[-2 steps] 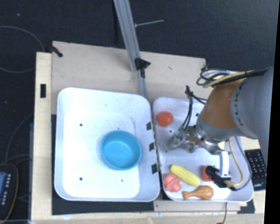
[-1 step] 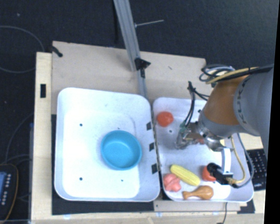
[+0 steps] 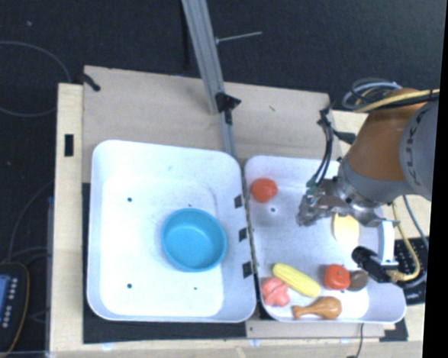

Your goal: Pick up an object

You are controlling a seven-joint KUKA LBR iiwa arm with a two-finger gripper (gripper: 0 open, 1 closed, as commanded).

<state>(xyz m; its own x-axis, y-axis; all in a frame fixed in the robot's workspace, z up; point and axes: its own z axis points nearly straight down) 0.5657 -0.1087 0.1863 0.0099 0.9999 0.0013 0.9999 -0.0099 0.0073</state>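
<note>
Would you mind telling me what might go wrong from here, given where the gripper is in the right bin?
1. The gripper hangs over bare floor of the right white bin, apart from every item; closing there would likely grasp nothing.
2. The yellow plastic corn cob, pink toy, brown drumstick and red tomato crowd the near edge, so a descent there may nudge neighbours.
3. The small orange-red ball sits alone and might roll away.

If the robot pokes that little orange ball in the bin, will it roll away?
Probably yes. The orange ball looks round and smooth, so a poke would likely send it rolling. It sits alone on the flat floor of the right bin, with the bin's wall close beside it, so it might stop there. Its roundness may make it slippery to pinch.
</note>
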